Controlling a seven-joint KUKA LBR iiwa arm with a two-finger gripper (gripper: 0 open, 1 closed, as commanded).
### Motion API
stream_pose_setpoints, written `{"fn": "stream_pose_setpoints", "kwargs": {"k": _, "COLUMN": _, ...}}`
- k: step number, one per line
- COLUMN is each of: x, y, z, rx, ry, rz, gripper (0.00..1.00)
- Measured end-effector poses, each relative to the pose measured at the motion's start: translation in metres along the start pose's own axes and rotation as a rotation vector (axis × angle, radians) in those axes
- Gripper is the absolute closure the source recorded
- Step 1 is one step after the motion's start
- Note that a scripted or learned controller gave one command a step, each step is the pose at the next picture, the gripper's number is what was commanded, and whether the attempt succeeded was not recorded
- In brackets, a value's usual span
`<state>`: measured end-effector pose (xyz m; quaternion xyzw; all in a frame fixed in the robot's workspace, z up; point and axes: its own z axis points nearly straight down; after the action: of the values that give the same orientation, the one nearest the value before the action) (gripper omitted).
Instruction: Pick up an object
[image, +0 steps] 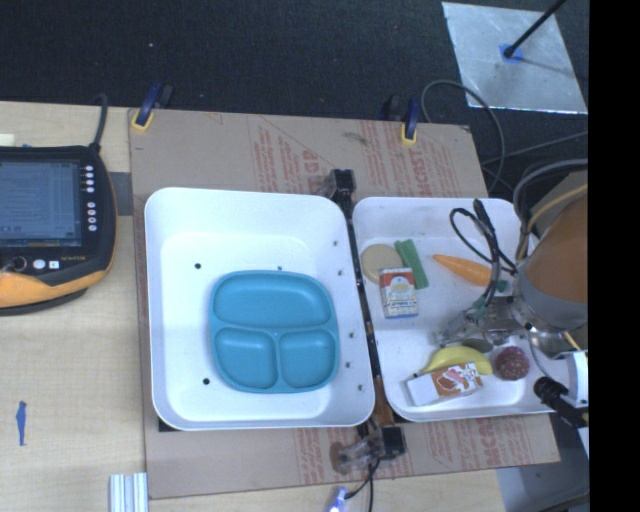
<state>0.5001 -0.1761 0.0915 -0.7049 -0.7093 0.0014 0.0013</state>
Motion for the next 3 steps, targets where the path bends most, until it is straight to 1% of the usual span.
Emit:
{"fn": "stream_pose_setpoints", "kwargs": {"k": 1, "x": 0.064, "y": -0.012, "z": 0.000, "rx": 0.000, "ry": 0.000, "rz": -0.002, "gripper": 0.00}}
{"fn": "stream_pose_setpoints", "kwargs": {"k": 2, "x": 0.025, "y": 0.060, "z": -0.063, "rx": -0.002, "ry": -0.001, "rz": 0.002, "gripper": 0.00}}
{"fn": "stream_pose_setpoints", "kwargs": {"k": 3, "x": 0.056, "y": 0.017, "z": 0.000, "rx": 0.001, "ry": 0.000, "rz": 0.002, "gripper": 0.00}}
